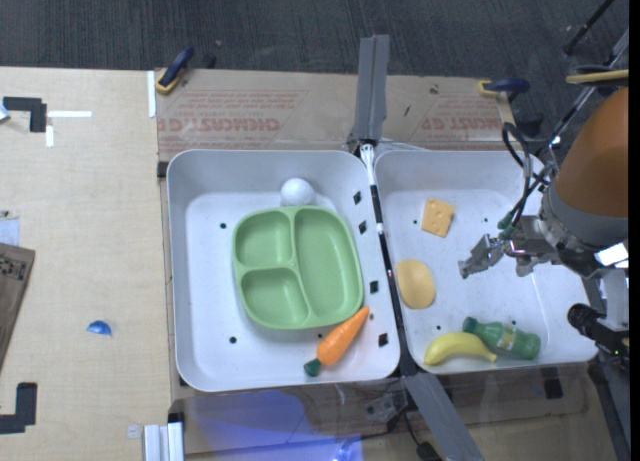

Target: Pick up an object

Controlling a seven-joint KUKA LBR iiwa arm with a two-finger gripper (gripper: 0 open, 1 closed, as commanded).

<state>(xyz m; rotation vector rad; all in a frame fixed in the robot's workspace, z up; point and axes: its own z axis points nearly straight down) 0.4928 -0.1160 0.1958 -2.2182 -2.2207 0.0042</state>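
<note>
In the right bin (560, 344) lie a yellow cheese wedge (437, 217), a rounded yellow lemon-like object (415, 283), a banana (458, 350) and a green bottle (503, 338) that touches the banana. My gripper (479, 257) hangs over the middle of the right bin, right of the lemon-like object and above the bottle in the view. It looks open, with nothing between its fingers. The left bin (190, 279) holds a green divided plate (297, 267), a white ball (297, 190) and an orange carrot (340, 337).
A grey divider bar (371, 89) runs between the bins at the back. The arm's wrist and cables (585, 209) cover the right bin's right side. The wooden bench (70, 249) stretches to the left, with a small blue item (97, 328) on it.
</note>
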